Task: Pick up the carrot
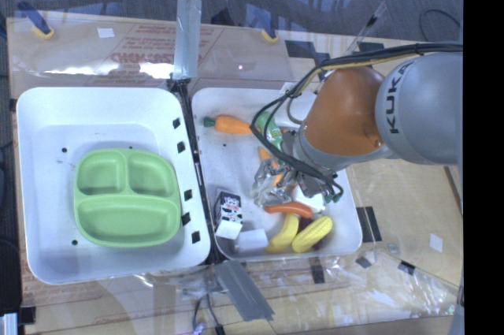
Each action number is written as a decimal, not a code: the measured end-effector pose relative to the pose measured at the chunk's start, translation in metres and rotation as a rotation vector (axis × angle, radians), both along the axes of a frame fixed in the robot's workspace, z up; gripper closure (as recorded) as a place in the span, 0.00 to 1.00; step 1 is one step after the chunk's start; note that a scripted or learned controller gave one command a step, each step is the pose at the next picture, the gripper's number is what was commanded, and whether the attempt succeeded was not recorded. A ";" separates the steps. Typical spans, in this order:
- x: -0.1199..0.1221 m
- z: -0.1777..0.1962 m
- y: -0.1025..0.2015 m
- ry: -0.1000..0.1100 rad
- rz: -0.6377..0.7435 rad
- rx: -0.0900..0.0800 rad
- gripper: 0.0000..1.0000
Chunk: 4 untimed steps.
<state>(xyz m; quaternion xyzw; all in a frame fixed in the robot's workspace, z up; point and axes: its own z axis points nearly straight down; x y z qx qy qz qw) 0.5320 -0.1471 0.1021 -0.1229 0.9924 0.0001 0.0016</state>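
We see the arm (409,109) entering from the right of the frame, its grey body lying across the right edge of the right bin (206,168). The orange band (342,113) sits over the upper right part of that bin, and the wrist below it points down and toward the lower left of the frame. Black cables loop from the band toward the bin's middle.

The pincer (272,182) hangs low over the centre of the right bin, among the items there. We cannot tell from this view whether it is spread or pressed together, nor whether anything lies in it.

The carrot (230,125) lies in the upper left part of the right bin, orange with a green stub at its left end, its length running left to right. It rests apart from the pincer, up and to the left of it.

Below the pincer we note a red-orange piece (290,209), and just below that a banana (283,235) and a yellow corn cob (313,233) side by side near the bin's lower wall. A small black-and-white box (228,207) lies in the lower left part of the same bin.

The left bin (35,168) holds a green divided tray (126,198). Both bins stand on the tabletop (94,50).
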 end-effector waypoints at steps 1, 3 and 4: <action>0.006 0.045 0.049 -0.002 0.282 -0.001 1.00; 0.020 0.119 0.022 -0.002 0.099 -0.002 1.00; 0.009 0.090 0.084 0.004 -0.269 0.001 1.00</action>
